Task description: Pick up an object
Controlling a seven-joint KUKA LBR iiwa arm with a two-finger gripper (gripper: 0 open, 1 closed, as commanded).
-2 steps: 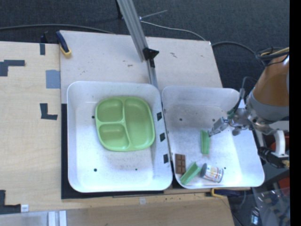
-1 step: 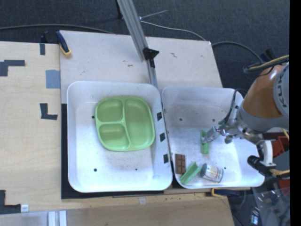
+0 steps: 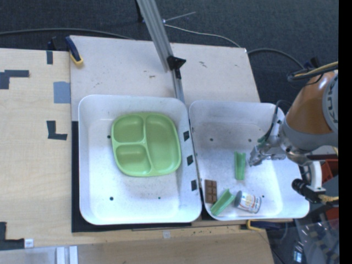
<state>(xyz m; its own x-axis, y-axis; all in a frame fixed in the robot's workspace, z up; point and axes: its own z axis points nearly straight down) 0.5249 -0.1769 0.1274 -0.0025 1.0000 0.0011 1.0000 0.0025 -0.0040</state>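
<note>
Camera view: gripper lowered beside green stick.

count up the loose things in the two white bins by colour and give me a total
Green: 3 - divided plate, upright stick, slanted block
Brown: 1 - small bar
Silver and white: 1 - small jar
Total: 5

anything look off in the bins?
Nothing spilled or broken. The small jar lies on its side near the right bin's front edge, beside a tilted green block and a brown block. The green divided plate sits flat in the left bin. The hand hangs near an upright green stick.
</note>
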